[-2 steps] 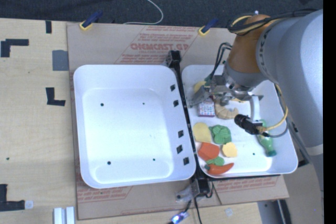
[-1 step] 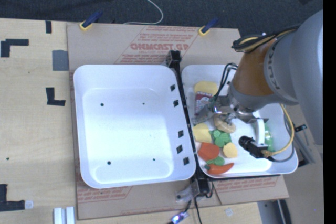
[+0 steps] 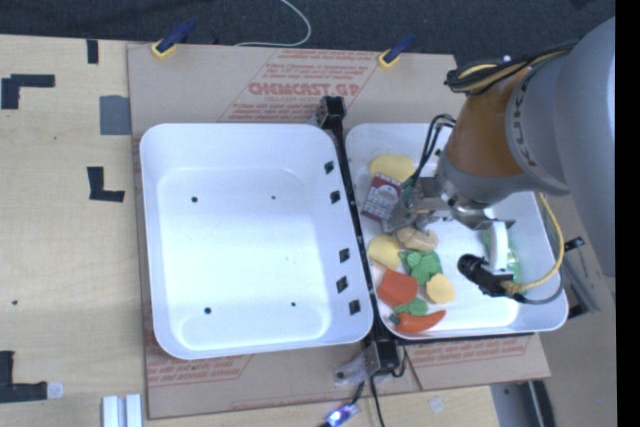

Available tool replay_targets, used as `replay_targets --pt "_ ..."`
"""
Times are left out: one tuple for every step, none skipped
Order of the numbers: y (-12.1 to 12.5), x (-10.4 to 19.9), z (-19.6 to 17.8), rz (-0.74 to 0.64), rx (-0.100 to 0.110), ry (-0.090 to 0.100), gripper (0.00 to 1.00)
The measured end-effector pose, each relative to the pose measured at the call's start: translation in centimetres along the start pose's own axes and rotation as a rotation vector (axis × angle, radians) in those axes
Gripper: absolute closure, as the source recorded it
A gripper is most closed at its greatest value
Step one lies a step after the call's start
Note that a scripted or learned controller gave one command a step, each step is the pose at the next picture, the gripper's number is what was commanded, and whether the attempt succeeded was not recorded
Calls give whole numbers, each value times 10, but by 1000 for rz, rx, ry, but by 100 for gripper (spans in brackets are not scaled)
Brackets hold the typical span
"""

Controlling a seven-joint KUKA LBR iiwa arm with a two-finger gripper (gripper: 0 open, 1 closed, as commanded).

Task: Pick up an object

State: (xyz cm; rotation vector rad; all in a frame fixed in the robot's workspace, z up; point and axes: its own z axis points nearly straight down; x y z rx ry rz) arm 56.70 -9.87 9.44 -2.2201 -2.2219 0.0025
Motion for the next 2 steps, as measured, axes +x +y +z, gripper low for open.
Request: replay_targets --pt "59 71 -97 -9 -13 2 100" --pt "47 108 -94 -3 1 2 100"
